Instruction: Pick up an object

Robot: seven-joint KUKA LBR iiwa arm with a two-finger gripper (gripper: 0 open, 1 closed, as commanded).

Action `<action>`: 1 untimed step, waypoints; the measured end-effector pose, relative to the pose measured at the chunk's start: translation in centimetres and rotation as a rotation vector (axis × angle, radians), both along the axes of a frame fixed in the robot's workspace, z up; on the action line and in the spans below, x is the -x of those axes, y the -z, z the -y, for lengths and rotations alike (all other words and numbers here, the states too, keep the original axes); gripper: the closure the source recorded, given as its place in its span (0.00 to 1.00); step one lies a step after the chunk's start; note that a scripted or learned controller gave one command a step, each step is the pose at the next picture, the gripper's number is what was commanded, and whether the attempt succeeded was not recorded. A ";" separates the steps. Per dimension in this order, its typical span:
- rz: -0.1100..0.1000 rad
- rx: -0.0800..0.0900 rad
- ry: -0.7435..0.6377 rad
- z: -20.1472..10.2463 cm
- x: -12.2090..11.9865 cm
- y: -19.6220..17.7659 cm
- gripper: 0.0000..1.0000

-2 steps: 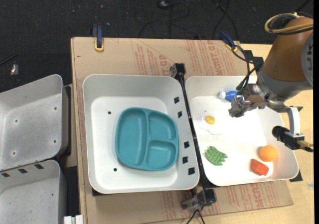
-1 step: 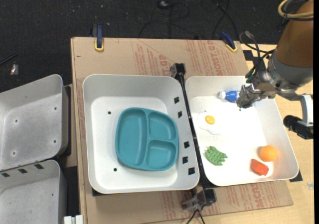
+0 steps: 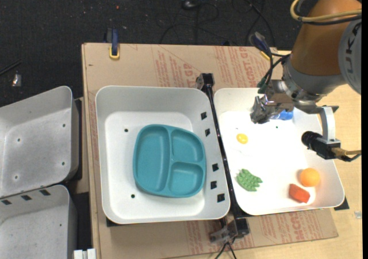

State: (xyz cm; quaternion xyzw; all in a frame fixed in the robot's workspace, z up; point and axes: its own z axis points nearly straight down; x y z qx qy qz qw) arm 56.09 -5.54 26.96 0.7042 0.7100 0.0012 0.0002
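Observation:
In the right bin (image 3: 270, 203) lie a small yellow piece (image 3: 242, 138), a green pea pod (image 3: 249, 180), an orange ball (image 3: 310, 176) and a red-orange piece (image 3: 299, 193). A blue thing (image 3: 285, 115) shows at the bin's far side, partly hidden by the arm. My gripper (image 3: 261, 110) hangs over the far left part of this bin, just left of the blue thing and up and right of the yellow piece. I see nothing between its tips.
The left bin (image 3: 115, 137) holds a teal divided plate (image 3: 169, 160). A black divider strip (image 3: 214, 143) runs between the bins. Grey trays (image 3: 34, 137) lie off the bench at the left. Bare white floor spans the right bin's middle.

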 end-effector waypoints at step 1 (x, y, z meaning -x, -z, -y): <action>-0.004 0.000 0.001 -5.2 0.0 1.7 1.00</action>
